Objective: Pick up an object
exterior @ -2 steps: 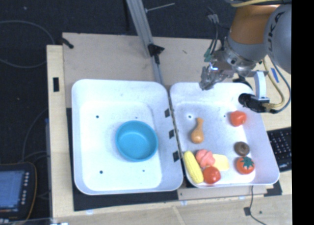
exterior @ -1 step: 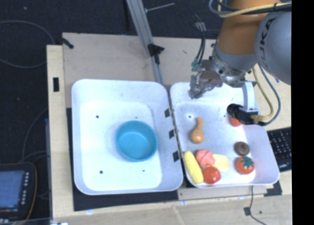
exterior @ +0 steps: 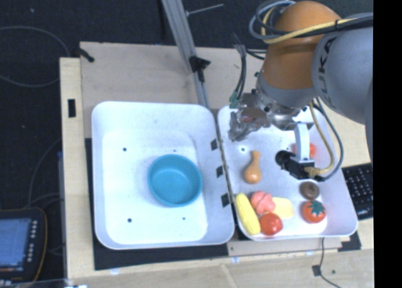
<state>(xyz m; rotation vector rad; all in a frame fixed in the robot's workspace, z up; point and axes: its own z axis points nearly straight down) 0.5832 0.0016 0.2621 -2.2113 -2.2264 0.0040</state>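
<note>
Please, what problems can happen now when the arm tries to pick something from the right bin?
1. The corn, pink piece, tomato and yellow piece lie packed together in the near corner, so a grasp there may push the neighbours or catch two.
2. The hand hangs near the right bin's far-left edge, so a descent might hit the rim.
3. The tan gourd looks smooth and tapered; it may slip.

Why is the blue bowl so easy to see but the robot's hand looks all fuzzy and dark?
In the camera view, the blue bowl sits alone on the bright left bin, evenly lit, with crisp edges; the hand is grey, shaded beneath the arm's orange band, and looks soft, so its detail blurs together.
</note>
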